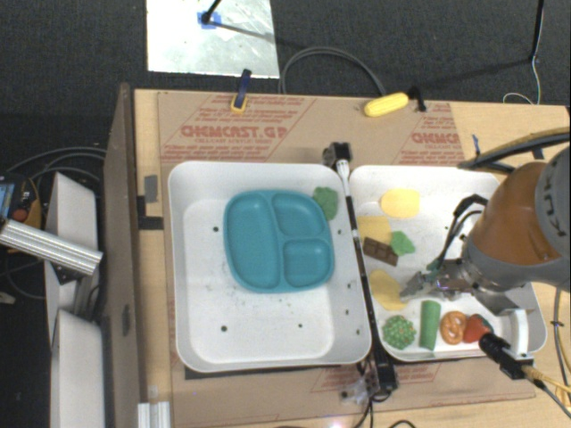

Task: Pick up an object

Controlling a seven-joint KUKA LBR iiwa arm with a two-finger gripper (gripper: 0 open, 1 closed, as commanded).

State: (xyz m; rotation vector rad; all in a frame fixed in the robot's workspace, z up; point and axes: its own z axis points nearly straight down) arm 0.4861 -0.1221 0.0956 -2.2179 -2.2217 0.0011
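Arm (522, 226): a grey KUKA arm with an orange band is reaching in from the right, hanging over the right bin.

Jaws (419, 283): the metal tips are pointing left, sitting low over the pale yellow piece in the near half of the right bin; whether they are spread or pressed together cannot be told, and nothing is showing between them.

Right bin (437, 178): a shallow white bin is holding a scatter of toy food. A yellow piece (400, 203) is lying at the far side, a tan block (376, 231) and a brown bar (379, 251) are lying at the left wall, and a small green piece (403, 242) is lying just right of them.

Near the jaws: a pale yellow piece (385, 289) is lying just left of the tips; a green stick (430, 323) is standing just nearer than them.

Near edge: a green dotted round (399, 332), an orange pretzel (453, 327) and a red piece (476, 326) are lying in a row with the stick.

Left bin (201, 324): it is holding a blue sectioned plate (278, 241), with a green leafy piece (326, 201) touching the plate's far right corner.

Tabletop (268, 123): brown board is lying under both bins, with a yellow banana (385, 105) resting at the far edge.
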